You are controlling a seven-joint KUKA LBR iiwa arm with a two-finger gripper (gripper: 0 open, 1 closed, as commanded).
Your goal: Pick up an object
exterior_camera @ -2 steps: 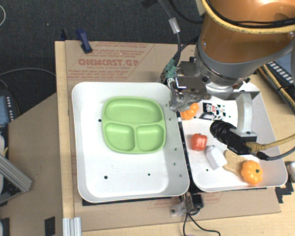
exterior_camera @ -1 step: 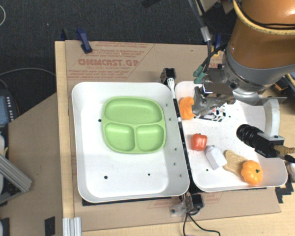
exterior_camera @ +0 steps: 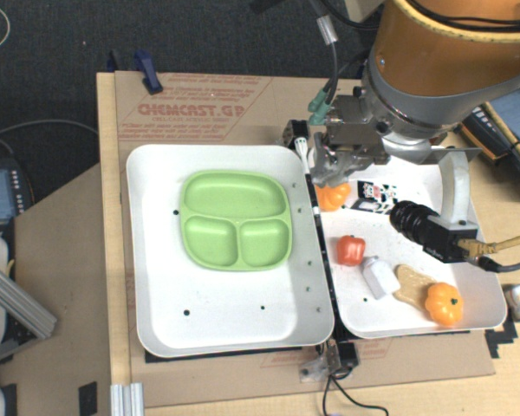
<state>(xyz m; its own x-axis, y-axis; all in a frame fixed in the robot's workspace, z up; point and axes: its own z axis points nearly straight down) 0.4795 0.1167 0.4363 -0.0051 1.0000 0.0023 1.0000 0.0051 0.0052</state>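
One two-finger gripper [exterior_camera: 334,170] hangs low over the far corner of the right shallow white bin [exterior_camera: 351,308], next to the wall the bins share; whether it is spread or pressed together cannot be told. Just below it lies a small rounded orange piece [exterior_camera: 332,199]. It is probably light, smooth plastic, best pinched across its middle, though the bin wall crowds that side.

Nearby lie a black-and-white patterned scrap [exterior_camera: 377,195], a red lump [exterior_camera: 351,250], a pale grey block [exterior_camera: 380,278], a flat tan piece [exterior_camera: 410,284] and a little orange pumpkin [exterior_camera: 443,304]. A green divided plate [exterior_camera: 237,219] rests in the left white bin [exterior_camera: 156,276].
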